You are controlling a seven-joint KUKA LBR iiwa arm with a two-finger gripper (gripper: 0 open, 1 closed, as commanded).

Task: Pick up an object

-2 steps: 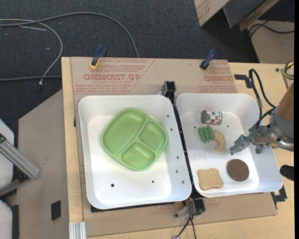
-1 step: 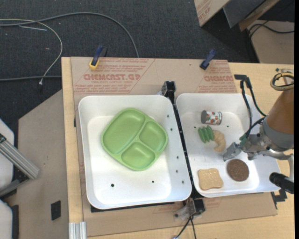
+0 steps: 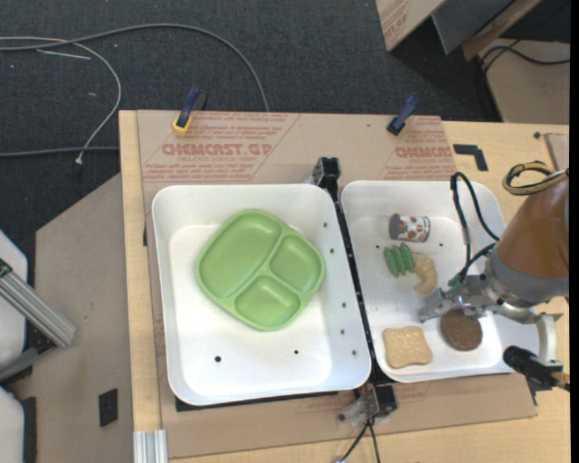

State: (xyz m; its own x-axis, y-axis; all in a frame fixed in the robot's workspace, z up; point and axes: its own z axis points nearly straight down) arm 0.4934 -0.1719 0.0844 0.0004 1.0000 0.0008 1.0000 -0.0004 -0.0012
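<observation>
In the right bin, the gripper hovers just above the brown cookie, fingers spread, grasping nothing. Nothing's lifted yet; closing and raising remain, I'd judge.

Green tray, brown disc (white bins), tan cracker.

this is looking like a robotics lab: two white bins are sitting on a plywood bench held by blue clamps, loose cables are trailing over dark carpet, and cardboard boxes are standing behind.
</observation>
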